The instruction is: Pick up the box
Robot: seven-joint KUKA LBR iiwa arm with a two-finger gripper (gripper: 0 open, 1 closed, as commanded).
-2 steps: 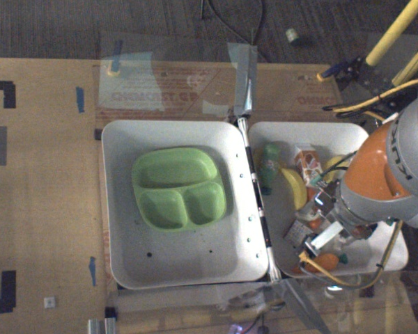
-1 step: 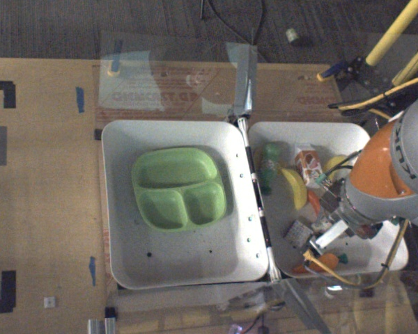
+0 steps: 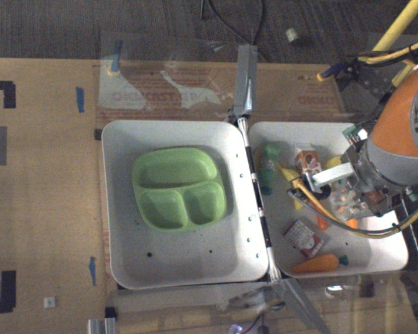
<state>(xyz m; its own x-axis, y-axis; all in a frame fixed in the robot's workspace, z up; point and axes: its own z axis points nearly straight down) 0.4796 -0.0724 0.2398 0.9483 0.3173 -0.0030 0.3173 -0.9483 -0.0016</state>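
Box (image 3: 308,162) — a small brown-and-white carton — is seen standing near the back of the right bin (image 3: 383,256), just left of the arm's wrist and untouched by it. A second small carton (image 3: 304,236), red and white, is laid flat toward the bin's front, with a toy carrot (image 3: 319,262) just beyond it by the front wall. A green bottle-like item (image 3: 269,160) is placed along the bin's left side, next to yellow pieces. The gripper (image 3: 348,197) is lowered over the clutter in the bin's right half, wrapped by a yellow cable; whether it is apart or together cannot be told, since it is masked by the wrist. The left bin (image 3: 118,207) is occupied by a green divided plate (image 3: 180,188) — three compartments, set toward the back.
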